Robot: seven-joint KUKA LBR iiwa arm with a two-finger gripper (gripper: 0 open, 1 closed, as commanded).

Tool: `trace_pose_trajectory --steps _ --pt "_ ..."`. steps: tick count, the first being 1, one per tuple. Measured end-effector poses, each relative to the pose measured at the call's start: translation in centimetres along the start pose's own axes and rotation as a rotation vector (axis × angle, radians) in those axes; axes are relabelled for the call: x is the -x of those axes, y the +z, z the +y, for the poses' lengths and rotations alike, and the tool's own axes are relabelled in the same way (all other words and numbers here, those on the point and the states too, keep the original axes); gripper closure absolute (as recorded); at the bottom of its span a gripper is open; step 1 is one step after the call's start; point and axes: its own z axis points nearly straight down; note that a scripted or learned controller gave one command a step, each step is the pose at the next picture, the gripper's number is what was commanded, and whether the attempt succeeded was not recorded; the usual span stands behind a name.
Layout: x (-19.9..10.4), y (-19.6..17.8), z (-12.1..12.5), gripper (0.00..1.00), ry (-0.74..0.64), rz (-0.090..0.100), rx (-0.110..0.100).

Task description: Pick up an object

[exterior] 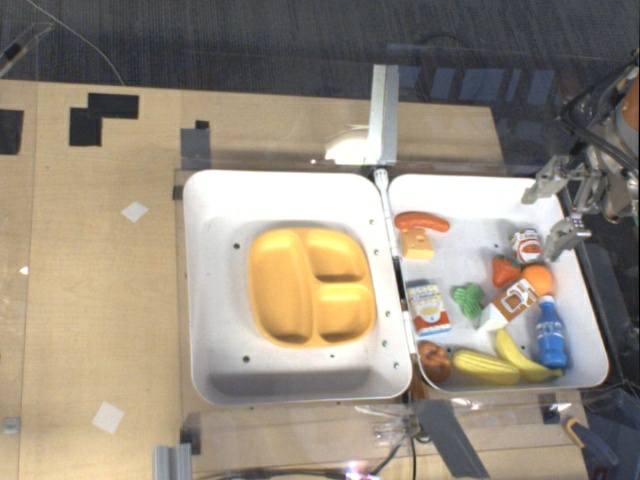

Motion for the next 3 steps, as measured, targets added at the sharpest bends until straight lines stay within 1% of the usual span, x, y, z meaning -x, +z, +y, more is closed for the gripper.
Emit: trace_pose_trajectory --steps 1,2,3 --pt "-2.8 16.7 -0.9 0.00 -0.088 -0.025 -0.009" --pt "-2.8 10.4 1.5 0.00 -0.032 -0.007 0.000" --pt "4.0 19.6 -2.5 0.00 0.109 -0.006 -0.001"
